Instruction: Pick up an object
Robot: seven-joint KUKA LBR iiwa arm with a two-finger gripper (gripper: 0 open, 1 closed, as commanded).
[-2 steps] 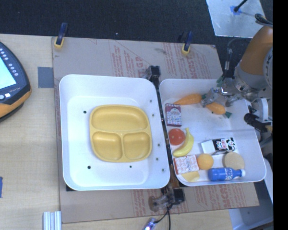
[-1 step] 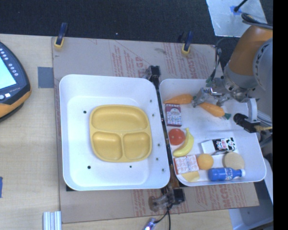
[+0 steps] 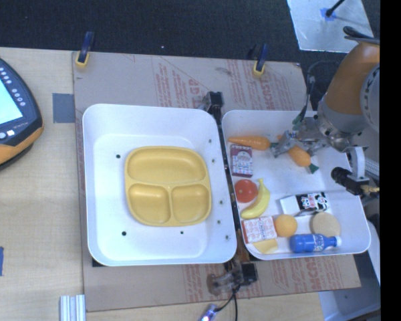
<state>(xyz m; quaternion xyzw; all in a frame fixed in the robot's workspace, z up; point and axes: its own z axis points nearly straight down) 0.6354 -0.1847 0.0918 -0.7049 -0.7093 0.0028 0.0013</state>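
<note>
A tray [image 3: 167,184] lies in the left bin [image 3: 100,179]. In the right bin [image 3: 351,236], a tomato [image 3: 246,190] touches a banana [image 3: 257,202] (just right of it); a bottle [image 3: 314,243] lies nearest the front.

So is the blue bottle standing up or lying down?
Lying down. The blue bottle rests on its side in the right bin, its white cap pointing right, below the cookie.

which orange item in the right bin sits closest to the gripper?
The small orange piece right at the gripper; the carrot and round orange lie farther off.
</note>
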